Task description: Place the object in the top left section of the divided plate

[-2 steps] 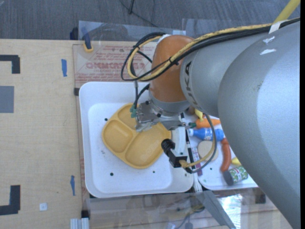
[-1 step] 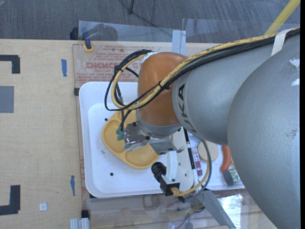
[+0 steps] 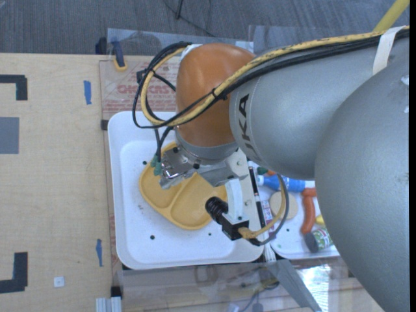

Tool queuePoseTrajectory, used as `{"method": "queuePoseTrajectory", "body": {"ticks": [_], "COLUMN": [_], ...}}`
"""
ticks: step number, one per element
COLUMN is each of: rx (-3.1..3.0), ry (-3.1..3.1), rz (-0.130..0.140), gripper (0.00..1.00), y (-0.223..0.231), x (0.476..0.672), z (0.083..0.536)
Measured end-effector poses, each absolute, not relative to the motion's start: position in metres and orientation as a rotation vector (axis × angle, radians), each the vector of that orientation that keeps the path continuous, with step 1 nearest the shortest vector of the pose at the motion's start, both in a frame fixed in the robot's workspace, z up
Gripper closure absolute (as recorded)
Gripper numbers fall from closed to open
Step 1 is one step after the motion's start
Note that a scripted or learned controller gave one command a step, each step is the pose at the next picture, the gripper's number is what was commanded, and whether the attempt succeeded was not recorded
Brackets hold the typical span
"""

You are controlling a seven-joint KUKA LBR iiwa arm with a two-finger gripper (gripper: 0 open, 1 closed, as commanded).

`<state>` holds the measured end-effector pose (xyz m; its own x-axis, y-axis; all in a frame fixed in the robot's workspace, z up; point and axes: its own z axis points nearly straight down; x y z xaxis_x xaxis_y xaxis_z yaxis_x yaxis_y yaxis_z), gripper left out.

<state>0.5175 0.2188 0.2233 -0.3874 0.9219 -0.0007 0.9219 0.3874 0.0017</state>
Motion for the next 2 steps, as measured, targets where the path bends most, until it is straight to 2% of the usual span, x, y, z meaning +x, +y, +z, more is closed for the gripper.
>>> {"method": "queuePoseTrajectory", "body": {"ticks": [1,2], "rx": [1.550,1.503], "ry": [2.719,2.757], "rz": [0.018,0.002], "gripper": [1.00,1.00], "y": [0.148,0.069], "x": [0.497,0.533], "z": [0.099,0.185]}}
